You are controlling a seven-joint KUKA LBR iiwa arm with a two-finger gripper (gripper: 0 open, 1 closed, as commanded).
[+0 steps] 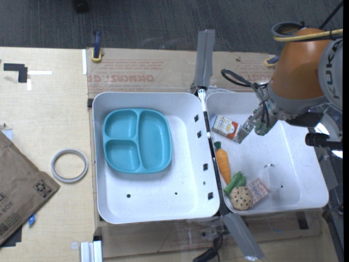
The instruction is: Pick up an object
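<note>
My gripper hangs over the upper left part of the right bin, below the orange band of the arm. Just to its left lies a small white carton with a red and orange label, close to the gripper's tip; I cannot tell whether they touch. Lower along the bin's left wall lie an orange carrot, a green vegetable piece, a round cookie and a small pink packet. A clear, hard-to-see item rests near the bin's middle.
The left bin holds a blue divided plate. A grey divider bar runs between the bins. On the bench to the left sit a tape ring and a brown cardboard piece.
</note>
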